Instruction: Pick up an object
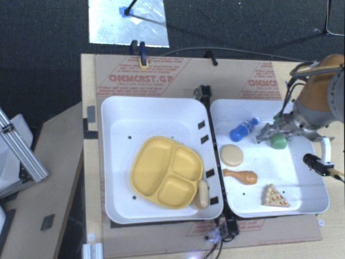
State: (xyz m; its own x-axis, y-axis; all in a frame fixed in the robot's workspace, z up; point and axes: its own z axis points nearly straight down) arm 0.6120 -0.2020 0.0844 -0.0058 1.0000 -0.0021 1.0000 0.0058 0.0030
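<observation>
Green ball (278, 141) sits right under gripper (274, 133) in rt bin; grip state can't tell.

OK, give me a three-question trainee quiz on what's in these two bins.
1. True or false: the yellow divided tray lies in the left bin.
2. Which item in the right bin is nearest the gripper? A. pizza slice B. green ball C. drumstick
3. Fill in: the blue bottle lies just above the round tan ____ in the picture.

Key: 1 true; 2 B; 3 cookie.
</observation>
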